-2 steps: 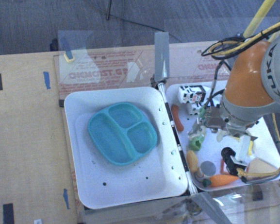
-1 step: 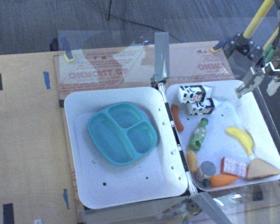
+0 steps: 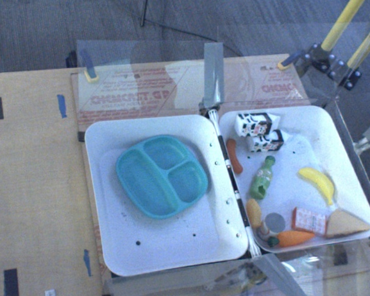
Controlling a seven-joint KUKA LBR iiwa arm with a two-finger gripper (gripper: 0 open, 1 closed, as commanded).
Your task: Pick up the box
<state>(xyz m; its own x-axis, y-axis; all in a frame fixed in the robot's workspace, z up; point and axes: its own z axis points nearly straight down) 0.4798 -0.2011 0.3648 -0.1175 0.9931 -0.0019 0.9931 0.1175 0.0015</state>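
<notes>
2 white bins (image 3: 116, 247), orange box (image 3: 309, 220) beside sandwich wedge (image 3: 347, 223)

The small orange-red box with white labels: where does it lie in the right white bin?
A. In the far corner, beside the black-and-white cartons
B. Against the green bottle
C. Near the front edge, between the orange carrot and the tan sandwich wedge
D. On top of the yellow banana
C: the small orange-red box lies near the front of the right white bin, with the orange carrot on one side and the tan sandwich wedge on the other.
</notes>
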